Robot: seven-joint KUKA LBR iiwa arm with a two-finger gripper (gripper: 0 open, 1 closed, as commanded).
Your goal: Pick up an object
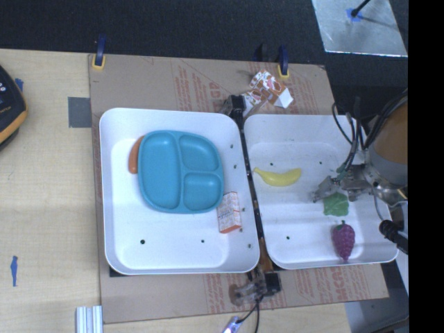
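In the right bin (291,134) lie a yellow banana (278,177), a small green leafy piece (336,205) and a purple bunch of grapes (343,240). My gripper (334,189) reaches in from the right and hangs low over the bin, just above the green piece's upper edge and to the right of the banana. Whether it touches the green piece is unclear. The grapes lie apart from it, nearer the bin's front edge.
The left bin (173,255) holds a blue divided plate (182,172), an orange item (132,157) tucked under its left side and a small packet (229,212) by the right wall. A crumpled wrapper (267,89) lies behind the bins. Cables hang by the arm (388,151).
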